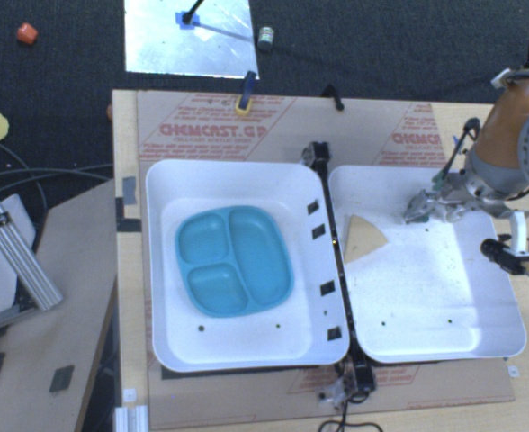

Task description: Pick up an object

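Cardboard (212,126) under the bins reads "CHEMCAST GP"; the gripper (419,211) overhangs the right bin's (444,331) far edge, fingers' state untellable.

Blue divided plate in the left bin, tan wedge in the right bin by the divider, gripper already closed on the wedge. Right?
Not quite. The camera view shows the gripper apart from the tan wedge, over the right bin, holding nothing. The blue divided plate lies in the left bin as you said.
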Robot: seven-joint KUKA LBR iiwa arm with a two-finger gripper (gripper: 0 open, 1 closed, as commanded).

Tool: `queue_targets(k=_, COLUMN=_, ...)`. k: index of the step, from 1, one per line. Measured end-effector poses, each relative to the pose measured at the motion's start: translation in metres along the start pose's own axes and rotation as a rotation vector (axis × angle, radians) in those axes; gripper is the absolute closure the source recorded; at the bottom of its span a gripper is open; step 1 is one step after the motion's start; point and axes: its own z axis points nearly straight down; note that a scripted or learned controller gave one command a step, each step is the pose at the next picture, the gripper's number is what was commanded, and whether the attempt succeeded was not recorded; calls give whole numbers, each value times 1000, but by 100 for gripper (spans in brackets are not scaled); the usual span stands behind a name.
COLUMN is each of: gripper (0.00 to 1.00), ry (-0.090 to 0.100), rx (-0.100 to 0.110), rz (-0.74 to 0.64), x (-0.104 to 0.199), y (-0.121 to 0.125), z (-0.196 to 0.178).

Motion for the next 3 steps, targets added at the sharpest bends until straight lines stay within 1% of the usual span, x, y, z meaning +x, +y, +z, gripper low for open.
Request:
queue_targets(k=1, gripper=0, ry=3, rx=5, rz=0, x=1, y=30, z=0)
queue_targets(k=2, gripper=0, ry=1, rx=5, rz=0, x=1, y=29, z=1)
queue_targets(k=3, gripper=100, ry=-1, rx=0, rz=-3, x=1, y=30, z=-11)
